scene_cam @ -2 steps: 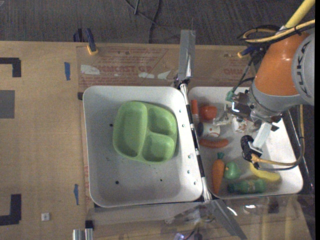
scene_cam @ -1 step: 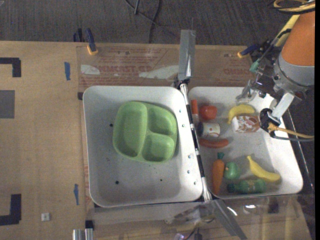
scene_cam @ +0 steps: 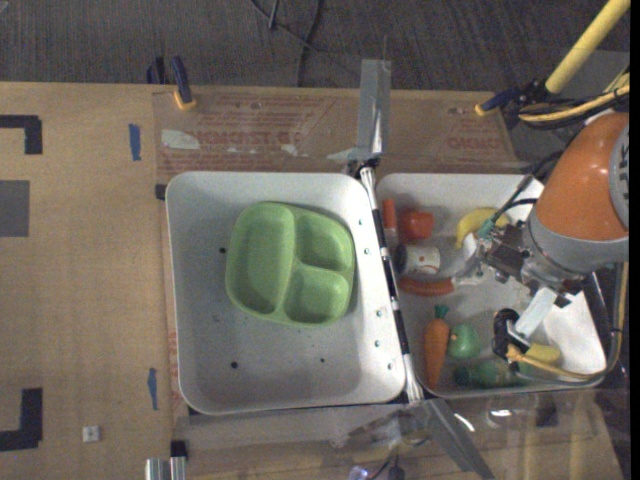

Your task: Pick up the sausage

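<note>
sausage (scene_cam: 426, 287): flat in right bin (scene_cam: 585, 343), below mug (scene_cam: 420, 259)
gripper (scene_cam: 478, 253): just right of sausage, above bin
jaws: can't tell
plate (scene_cam: 291, 264): left bin (scene_cam: 200, 298)

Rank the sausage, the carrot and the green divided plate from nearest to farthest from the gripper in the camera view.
Measured from the gripper:
1. sausage, just to its left in the right bin.
2. carrot, lower left, same bin.
3. green divided plate, far left, in the left bin.
</note>
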You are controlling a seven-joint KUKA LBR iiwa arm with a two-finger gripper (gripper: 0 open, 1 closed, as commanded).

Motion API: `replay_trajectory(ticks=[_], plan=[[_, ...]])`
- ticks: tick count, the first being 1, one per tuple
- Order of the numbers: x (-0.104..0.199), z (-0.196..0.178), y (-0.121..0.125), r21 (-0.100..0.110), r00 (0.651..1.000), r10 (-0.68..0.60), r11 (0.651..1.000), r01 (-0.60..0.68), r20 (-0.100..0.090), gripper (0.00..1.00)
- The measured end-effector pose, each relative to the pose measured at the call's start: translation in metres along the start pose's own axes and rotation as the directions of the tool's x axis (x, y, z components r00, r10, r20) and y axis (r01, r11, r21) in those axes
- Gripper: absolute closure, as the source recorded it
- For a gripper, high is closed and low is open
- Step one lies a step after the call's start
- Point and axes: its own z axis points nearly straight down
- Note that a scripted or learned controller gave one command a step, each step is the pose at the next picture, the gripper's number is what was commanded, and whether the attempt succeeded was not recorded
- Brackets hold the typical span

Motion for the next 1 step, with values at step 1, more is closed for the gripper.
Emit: replay_trajectory(ticks=[1], plan=[[-0.0082, 0.0763, -0.0249, -0.011, 0.999, -0.035, 0.999, 0.034, -0.006, 0.0]])
